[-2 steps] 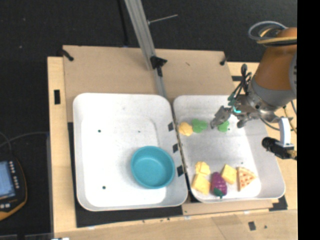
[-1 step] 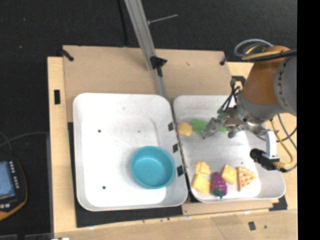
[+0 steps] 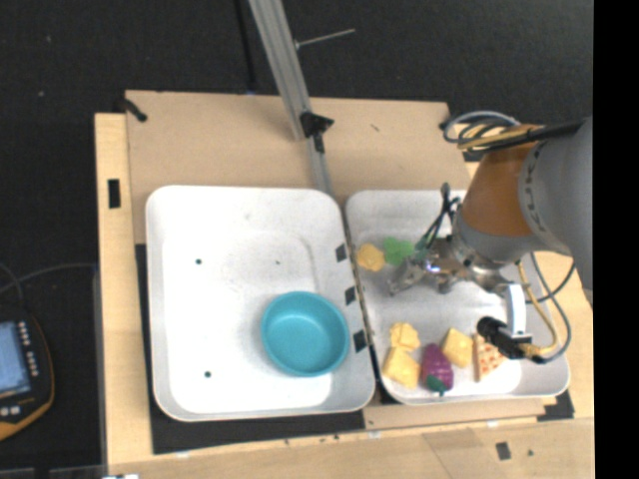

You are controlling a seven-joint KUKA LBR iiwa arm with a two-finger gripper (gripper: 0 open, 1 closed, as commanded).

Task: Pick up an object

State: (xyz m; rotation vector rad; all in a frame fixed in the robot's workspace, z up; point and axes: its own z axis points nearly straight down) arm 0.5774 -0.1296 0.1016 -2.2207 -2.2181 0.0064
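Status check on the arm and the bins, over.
Gripper low in right bin, beside green toy and yellow piece. Nothing seen held. Blue bowl in left bin. More toys along near edge.

A pale tan wooden counter (image 3: 115,297) lies to the left of and below the tool (image 3: 414,272), set on a dark, speckled black floor (image 3: 60,48). A slanted grey metal pole (image 3: 283,63) rises up and to the left of the tool. Far to its lower left, at the frame's edge, sits a black and orange handheld control pendant (image 3: 18,372) with a lit screen. The light is even and flat.
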